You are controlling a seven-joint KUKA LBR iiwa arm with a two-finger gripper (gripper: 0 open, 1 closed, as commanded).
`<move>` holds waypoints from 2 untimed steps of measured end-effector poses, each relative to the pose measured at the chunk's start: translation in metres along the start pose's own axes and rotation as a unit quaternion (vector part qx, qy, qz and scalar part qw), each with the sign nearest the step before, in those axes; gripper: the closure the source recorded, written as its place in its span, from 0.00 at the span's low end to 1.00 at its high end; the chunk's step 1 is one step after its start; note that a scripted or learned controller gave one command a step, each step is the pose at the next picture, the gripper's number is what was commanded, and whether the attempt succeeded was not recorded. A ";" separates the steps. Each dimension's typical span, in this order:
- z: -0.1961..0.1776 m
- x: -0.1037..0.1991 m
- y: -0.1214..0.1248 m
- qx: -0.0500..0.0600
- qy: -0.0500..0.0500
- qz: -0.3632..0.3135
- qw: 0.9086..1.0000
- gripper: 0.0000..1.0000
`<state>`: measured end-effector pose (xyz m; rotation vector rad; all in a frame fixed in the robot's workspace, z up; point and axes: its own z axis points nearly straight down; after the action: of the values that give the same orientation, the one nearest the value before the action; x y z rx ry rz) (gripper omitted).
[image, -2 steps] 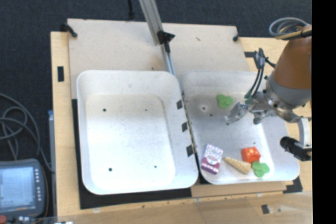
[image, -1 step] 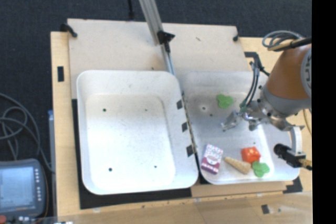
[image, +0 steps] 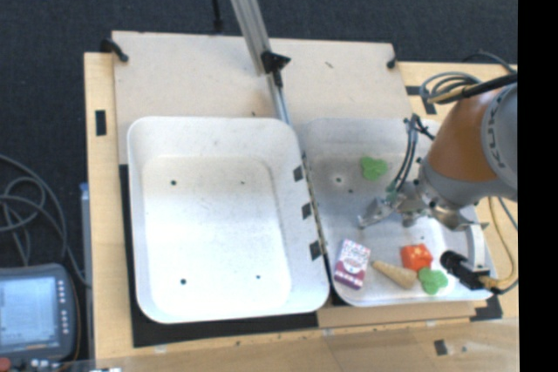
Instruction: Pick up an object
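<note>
The gripper (image: 377, 213) hangs low over the right bin (image: 336, 144), and whether its fingers are open or closed I cannot tell. This looks like the approach step, nothing visibly held. The candidates lie close: a green piece (image: 374, 168) beyond it, and an orange block (image: 416, 257), a cone (image: 395, 273) and a small box (image: 351, 264) (all near the front rim), so the next move calls for settling squarely over one.

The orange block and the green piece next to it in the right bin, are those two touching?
Cannot tell. In the camera view the orange block and the green piece sit so close at their corners that neither a gap nor contact shows plainly.
</note>
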<state>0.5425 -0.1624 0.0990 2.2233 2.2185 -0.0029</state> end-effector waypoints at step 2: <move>-0.078 -0.004 0.004 -0.005 -0.001 -0.001 1.000 1.00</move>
<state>0.5462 -0.1668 0.1767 2.2156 2.2158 0.0059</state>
